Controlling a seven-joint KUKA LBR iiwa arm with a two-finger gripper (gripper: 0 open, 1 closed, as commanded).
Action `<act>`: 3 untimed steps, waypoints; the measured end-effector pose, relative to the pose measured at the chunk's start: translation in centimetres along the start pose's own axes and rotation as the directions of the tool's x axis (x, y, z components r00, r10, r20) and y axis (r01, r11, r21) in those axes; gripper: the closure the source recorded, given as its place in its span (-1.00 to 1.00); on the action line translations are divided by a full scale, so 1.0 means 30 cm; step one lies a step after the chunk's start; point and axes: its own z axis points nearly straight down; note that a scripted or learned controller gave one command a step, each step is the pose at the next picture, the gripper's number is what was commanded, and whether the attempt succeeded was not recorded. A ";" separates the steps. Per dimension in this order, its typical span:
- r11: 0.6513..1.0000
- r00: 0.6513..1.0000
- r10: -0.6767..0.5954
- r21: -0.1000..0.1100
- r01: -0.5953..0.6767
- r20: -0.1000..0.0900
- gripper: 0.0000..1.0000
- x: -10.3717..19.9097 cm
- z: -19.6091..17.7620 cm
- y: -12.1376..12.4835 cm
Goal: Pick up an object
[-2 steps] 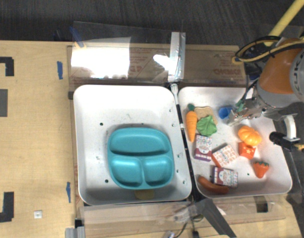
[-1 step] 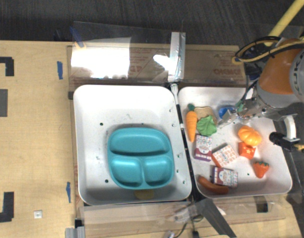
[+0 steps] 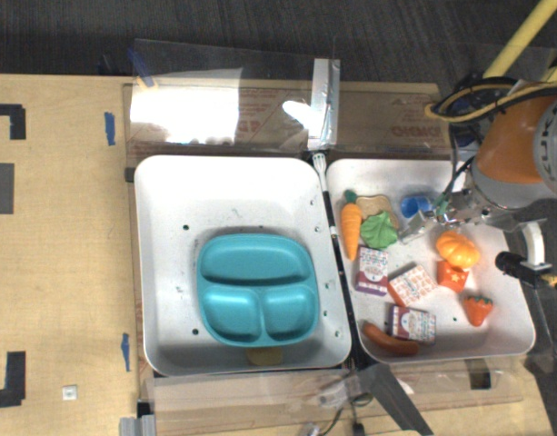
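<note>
We hover our gripper (image 3: 434, 214) over the right bin (image 3: 514, 334), beside the blue toy (image 3: 412, 205); whether it is apart or together we cannot tell. Next: descend squarely onto 1 object.

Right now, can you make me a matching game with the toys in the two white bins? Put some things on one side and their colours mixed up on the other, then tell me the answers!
Things:
1. divided plate in the left bin
2. toy carrot by the right bin's left wall
3. leafy toy next to the carrot
4. toy sausage at the right bin's near edge

Colours:
A. green
B. brownish red
C. teal
D. orange

Answers: 1-C, 2-D, 3-A, 4-B
</note>
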 end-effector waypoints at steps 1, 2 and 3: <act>0.978 0.978 0.210 0.004 -0.210 0.002 -1.00 0.088 -0.289 -0.153; 0.997 0.997 0.077 0.007 -0.077 -0.001 -1.00 -0.058 -0.026 -0.064; 0.997 0.997 -0.073 0.003 0.073 -0.011 -1.00 -0.075 -0.004 -0.073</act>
